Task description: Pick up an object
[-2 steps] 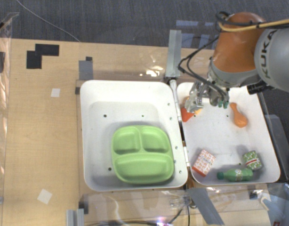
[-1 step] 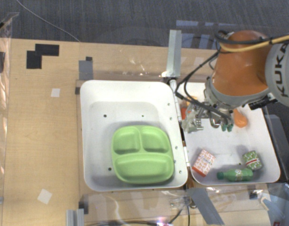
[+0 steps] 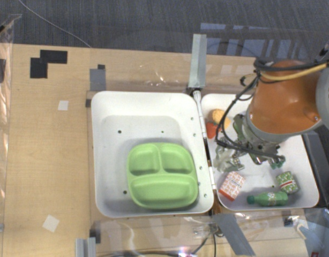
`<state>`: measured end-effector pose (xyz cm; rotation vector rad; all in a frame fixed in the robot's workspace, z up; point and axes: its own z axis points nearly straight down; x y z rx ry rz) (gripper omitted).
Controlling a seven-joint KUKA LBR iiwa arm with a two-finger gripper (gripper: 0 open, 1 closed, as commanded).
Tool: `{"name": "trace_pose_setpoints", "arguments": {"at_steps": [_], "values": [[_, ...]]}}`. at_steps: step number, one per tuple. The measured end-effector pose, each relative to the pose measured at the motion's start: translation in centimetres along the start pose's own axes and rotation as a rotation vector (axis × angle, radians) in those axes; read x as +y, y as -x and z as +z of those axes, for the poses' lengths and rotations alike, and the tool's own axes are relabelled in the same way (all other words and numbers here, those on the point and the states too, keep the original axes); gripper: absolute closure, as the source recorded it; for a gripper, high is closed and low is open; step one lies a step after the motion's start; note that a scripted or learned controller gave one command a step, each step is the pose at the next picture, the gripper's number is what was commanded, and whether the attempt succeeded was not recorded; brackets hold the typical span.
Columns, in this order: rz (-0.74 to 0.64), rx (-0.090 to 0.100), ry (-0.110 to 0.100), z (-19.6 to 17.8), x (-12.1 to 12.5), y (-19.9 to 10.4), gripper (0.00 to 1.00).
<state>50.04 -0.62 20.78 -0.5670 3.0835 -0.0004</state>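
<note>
The gripper [image 3: 229, 162] hangs low in the right bin [image 3: 309, 159], near its left wall, w/ the big orange band [image 3: 285, 98] of the arm above it. It looks see-through and shiny, and I can't tell if it is wide or narrow, or if it has anything. Just below it, maybe touching, lies a small box [image 3: 232, 185] w/ red and white print. That box is the nearest thing to pick, I think. It looks light and stiff, prob. thin card, so a hard squeeze could dent it. Best to take it across its 2 flat sides, near the middle. It sits tilted, so it might slide. Next out, a green bottle [image 3: 268, 198] lies on its side near the front wall of the bin. It is round and smooth, so it could roll or slip; grab it across the fat part. A little can [image 3: 286, 181] w/ green and white print sits just above the bottle, to the right. It looks hard and light. Up by the left wall are a yellow-orange thing [image 3: 218, 114] and a red thing [image 3: 211, 129], partly hidden, can't tell what they are. The left bin [image 3: 111, 116] holds a green plate [image 3: 162, 174] w/ 3 parts, nothing on it.
</note>
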Motion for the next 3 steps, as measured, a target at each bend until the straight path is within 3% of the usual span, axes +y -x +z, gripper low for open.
{"name": "trace_pose_setpoints", "arguments": {"at_steps": [1, 2, 3], "values": [[-0.284, 0.0, 0.0, 2.2, -0.9, 0.2, 1.0], [0.024, 0.0, 0.002, 2.3, 4.1, 1.2, 1.0], [-0.301, -0.003, 0.001, 2.2, 7.0, 2.6, 1.0]]}}
